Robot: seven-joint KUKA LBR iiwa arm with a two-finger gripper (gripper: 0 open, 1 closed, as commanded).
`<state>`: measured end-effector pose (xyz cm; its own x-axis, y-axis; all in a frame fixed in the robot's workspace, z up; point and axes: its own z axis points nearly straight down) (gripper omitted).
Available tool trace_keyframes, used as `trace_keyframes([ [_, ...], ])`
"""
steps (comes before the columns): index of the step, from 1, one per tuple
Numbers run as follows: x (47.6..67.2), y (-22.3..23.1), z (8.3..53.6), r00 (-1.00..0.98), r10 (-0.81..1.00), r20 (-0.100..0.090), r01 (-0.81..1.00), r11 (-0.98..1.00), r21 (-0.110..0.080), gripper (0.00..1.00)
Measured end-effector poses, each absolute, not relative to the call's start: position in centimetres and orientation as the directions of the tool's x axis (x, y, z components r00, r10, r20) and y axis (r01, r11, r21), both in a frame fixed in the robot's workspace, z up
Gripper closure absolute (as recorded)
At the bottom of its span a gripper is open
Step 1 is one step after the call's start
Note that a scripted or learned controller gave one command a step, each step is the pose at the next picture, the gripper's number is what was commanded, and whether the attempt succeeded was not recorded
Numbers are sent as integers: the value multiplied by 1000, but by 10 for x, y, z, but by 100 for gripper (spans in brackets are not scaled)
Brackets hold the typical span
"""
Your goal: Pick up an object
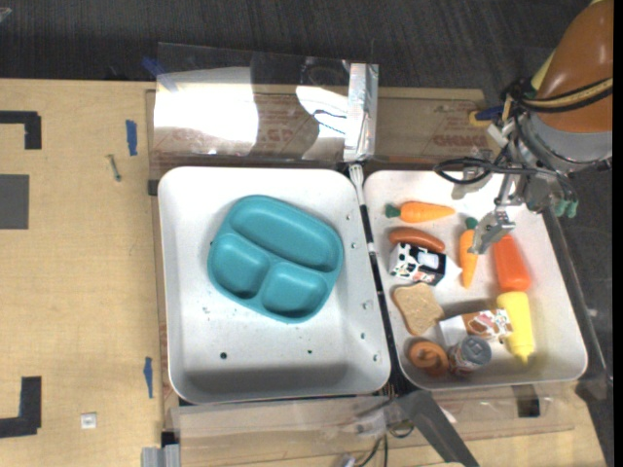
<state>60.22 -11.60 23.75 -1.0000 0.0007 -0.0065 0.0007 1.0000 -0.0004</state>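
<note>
The gripper (490, 230) hangs low in the right bin (574, 334), its tip just above the upper end of a small carrot (468, 258) whose long axis runs up and down the view. An orange bottle (511, 263) lies just to the right. I cannot tell whether anything is gripped. My guess: a short straight drop reaches the carrot.

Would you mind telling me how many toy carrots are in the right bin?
2. One carrot lies flat near the right bin's back-left corner; the other carrot lies lengthwise mid-bin, by the end effector. Another could be hidden under the arm.
</note>
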Motion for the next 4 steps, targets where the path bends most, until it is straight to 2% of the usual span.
trace_keyframes([
  [1,585,-156,149,-999,46,3,46,999,1,0],
  [2,594,-172,89,-993,121,-11,121,993,0,0],
  [3,598,-171,103,-993,119,-23,119,993,-2,100],
  [4,664,-220,217,-1000,7,-20,7,1000,-1,100],
])
